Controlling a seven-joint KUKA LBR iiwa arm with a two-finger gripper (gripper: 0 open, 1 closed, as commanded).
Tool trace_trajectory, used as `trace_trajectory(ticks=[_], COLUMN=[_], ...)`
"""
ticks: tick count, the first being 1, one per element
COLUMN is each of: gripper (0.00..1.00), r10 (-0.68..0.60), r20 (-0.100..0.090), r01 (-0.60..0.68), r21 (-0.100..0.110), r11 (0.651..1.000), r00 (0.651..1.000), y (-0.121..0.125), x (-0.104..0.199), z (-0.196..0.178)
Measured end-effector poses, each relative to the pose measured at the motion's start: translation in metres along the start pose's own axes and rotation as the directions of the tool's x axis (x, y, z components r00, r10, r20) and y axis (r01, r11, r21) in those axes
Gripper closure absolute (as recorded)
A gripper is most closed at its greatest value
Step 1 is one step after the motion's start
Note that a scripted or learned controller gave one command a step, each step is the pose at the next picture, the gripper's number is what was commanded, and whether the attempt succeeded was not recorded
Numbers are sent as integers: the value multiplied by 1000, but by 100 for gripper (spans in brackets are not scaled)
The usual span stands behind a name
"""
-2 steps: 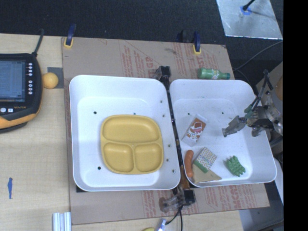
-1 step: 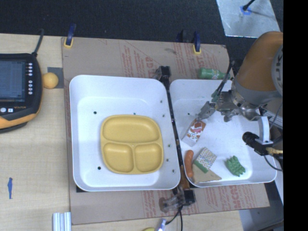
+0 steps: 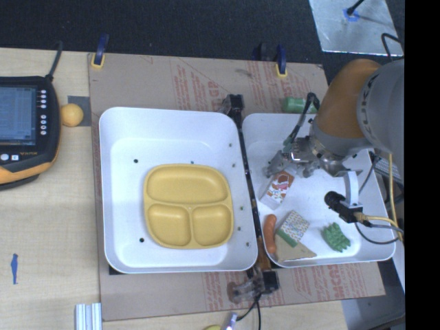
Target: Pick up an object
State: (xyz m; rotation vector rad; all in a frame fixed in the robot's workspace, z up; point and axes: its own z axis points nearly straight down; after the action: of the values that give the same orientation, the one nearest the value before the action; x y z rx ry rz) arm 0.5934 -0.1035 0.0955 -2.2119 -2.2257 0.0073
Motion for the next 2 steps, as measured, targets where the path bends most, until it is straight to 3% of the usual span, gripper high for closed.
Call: trace_trajectory(ticks=[1,2], gripper=[0,100], r10=[1,-2], r20=[0,2], r01=[-1,2], r21=[-4,-5], r11=[1000,1000], r00=[1000,1000], y=[-36,-36], x=[2,0], z=[3,-8])
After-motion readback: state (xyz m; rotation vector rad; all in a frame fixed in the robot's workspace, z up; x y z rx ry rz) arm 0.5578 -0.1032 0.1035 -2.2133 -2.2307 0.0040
